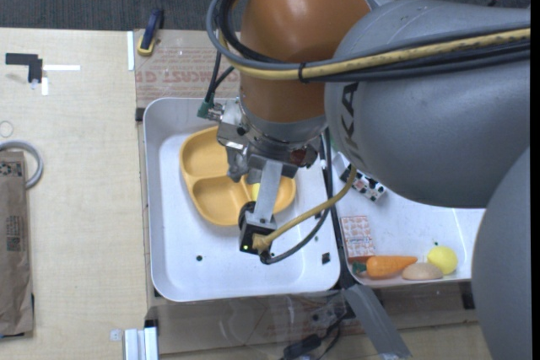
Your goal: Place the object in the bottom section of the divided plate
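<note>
The grey arm with its orange band [295, 38] reached in from the right and hung over the left of the 2 white bins [160, 215]. The claw [257, 169] sat under the wrist, directly above the yellow divided plate [202, 198]. The wrist hid it, so I could not tell whether it was open or closed, or whether it gripped anything.

The plate lay flat in the upper middle of the left bin, closer to the far wall than the near one. 2 of its sections were in plain sight: 1 toward the far left and a larger 1 toward the near side, both bare where visible. The plate's right part was covered by the arm. 2 small dark specks [199, 258] lay on the bin floor nearer the front wall, well apart from each other.

In the right bin [413, 223], a carrot [390, 265], a pale beige rounded piece [422, 271] and a lemon [441, 259] sat together against the near wall, the beige piece touching the carrot's tip and lying just beside the lemon. A small card with red print [357, 234] lay near the divider, and a white block with black dots [369, 185] rested farther back.

On the surface [76, 181] left of the bins lay a brown paper bag [13, 240], and a blue and yellow tool [151, 31] sat by the far corner.
</note>
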`<state>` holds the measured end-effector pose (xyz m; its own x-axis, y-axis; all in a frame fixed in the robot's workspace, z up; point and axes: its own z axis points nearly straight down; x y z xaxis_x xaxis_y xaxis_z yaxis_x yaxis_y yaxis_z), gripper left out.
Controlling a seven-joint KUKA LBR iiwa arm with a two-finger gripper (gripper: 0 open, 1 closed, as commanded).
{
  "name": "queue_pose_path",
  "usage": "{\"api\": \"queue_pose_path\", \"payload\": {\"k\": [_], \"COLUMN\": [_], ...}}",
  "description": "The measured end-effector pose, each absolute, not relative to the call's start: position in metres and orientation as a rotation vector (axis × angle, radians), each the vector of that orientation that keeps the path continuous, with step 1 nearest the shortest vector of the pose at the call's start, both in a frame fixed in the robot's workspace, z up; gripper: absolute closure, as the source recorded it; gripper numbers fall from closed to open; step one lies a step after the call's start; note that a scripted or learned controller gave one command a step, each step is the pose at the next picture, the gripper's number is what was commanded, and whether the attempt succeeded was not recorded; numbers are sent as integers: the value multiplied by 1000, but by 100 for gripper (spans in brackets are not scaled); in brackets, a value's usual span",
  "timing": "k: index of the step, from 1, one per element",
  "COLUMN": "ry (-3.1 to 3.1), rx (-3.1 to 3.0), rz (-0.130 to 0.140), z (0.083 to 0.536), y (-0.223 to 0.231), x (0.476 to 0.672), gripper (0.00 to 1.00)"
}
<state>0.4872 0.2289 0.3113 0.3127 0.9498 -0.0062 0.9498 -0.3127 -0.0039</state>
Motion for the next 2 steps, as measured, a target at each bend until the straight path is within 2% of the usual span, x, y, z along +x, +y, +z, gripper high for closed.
{"api": "queue_pose_path", "payload": {"k": [1, 2], "ry": [1465, 691], "rx": [2777, 3062], "rz": [-9, -5], "z": [440, 356], "y": [152, 228], "x": [541, 553], "gripper": [100, 100]}}
